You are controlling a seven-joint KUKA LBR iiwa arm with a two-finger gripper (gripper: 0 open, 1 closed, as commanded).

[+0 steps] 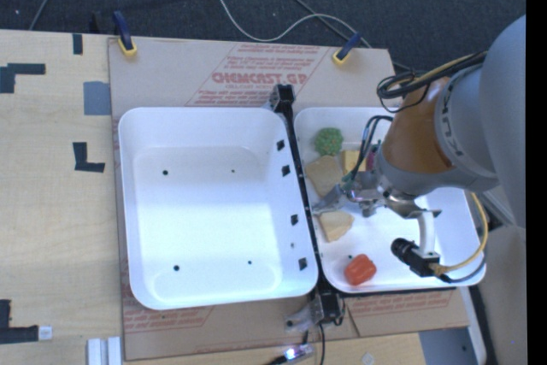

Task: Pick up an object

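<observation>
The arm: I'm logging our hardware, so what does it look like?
The arm is bulky, rounded and grey, with an orange band above the wrist. Black and yellow cables loop along it. The hand is small, metallic grey, with thin wires nearby.

Two bins sit side by side on the surface [51, 209], touching along their shared wall. The fingers [336, 197] reach down into the right bin [457, 269], close to that shared wall, with the left bin [205, 209] just beyond it. Behind the fingers lie a wedge [322, 174], a ball [328, 140] and a block [351, 161]. In front of them lies a second wedge [336, 226], and farther forward a small lump [360, 269].
</observation>
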